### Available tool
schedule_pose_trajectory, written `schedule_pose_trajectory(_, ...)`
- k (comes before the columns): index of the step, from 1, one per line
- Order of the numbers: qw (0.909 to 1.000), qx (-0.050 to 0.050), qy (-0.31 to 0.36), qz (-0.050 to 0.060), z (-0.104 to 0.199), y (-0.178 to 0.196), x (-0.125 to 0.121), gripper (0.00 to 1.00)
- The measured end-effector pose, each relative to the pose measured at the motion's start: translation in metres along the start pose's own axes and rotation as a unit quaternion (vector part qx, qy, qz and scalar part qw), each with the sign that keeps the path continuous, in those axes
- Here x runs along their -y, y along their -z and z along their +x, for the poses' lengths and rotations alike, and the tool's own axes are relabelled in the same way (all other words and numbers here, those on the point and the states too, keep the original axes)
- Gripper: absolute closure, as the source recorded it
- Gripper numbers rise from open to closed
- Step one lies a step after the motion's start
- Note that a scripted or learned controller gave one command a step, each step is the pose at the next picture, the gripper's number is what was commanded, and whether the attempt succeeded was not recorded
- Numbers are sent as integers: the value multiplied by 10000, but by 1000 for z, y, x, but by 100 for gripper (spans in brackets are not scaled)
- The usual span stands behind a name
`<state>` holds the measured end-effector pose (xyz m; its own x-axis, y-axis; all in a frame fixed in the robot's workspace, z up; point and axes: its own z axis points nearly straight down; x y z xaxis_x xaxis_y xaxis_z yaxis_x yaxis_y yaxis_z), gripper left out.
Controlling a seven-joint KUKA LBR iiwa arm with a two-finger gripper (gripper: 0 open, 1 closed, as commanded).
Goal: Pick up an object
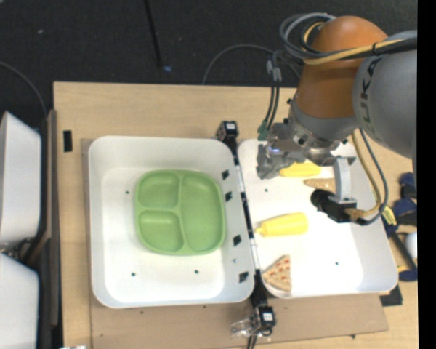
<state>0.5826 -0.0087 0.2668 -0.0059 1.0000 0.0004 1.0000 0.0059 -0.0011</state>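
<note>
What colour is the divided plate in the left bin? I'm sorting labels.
Light green, clearest in the camera view.

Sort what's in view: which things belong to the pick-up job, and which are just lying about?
Job:
- hand, at the right bin's back
- yellow oblong toy
- second yellow piece, beside the hand
- pizza-slice toy
- white right bin

Lying about:
- green divided plastic plate
- white left bin

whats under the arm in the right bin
A yellow piece pokes out from beneath the arm, beside the pincer. The arm covers the rest of it and that back part of the bin.
</note>
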Motion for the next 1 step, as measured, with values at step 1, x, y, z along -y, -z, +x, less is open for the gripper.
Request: schedule_pose_trajectory(1,10000,-2,5,-1,54,-17,8,100)
